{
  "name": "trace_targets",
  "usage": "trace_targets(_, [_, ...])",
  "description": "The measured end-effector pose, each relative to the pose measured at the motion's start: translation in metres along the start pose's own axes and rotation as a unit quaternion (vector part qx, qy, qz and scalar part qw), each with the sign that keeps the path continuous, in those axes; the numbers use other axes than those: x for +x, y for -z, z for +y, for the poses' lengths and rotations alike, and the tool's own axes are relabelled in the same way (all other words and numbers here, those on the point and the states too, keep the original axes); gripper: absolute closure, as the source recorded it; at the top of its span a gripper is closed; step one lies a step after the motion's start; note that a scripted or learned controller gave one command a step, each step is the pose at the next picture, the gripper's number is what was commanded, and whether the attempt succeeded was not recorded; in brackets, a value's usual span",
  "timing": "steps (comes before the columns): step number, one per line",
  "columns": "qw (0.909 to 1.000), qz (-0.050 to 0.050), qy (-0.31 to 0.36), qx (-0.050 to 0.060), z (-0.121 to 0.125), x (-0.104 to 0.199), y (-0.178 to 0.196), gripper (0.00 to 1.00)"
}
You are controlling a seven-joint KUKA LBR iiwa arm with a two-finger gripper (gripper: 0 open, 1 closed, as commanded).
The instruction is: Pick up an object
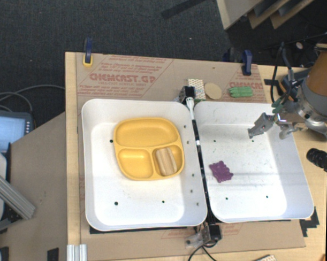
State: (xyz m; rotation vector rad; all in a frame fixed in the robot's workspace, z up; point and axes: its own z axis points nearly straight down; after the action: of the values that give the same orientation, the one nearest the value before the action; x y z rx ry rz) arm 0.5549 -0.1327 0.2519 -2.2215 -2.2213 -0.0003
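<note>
1. Dark carpet surrounds your bench (128, 72), a brown board carrying two white bins: the left bin (96, 205) holds a yellow divided tray (147, 135) with a tan block (165, 160) in its lower right compartment, and the right bin (279, 195) holds a small purple object (221, 171) near its left wall.
2. Your gripper (272, 127) hangs over the right bin's upper right part, fingers spread wide with nothing between them, well apart from the purple object.
3. Expect trouble if you pick purple: it looks low and flat, so the fingers may close above it or push it aside.
4. Watch the shared wall between bins; a descent just beside it could catch a finger on the rim.
5. Reaching for the tan block risks striking the tray's dividers or dragging the whole tray.
</note>
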Motion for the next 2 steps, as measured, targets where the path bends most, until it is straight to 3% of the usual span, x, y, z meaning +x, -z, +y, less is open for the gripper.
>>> trace_targets(1, [1.0000, 0.002, 0.000, 0.007, -0.026, 0.022, -0.150, 0.00])
trace_targets(2, [1.0000, 0.001, 0.000, 0.001, -0.036, 0.041, -0.167, 0.00])
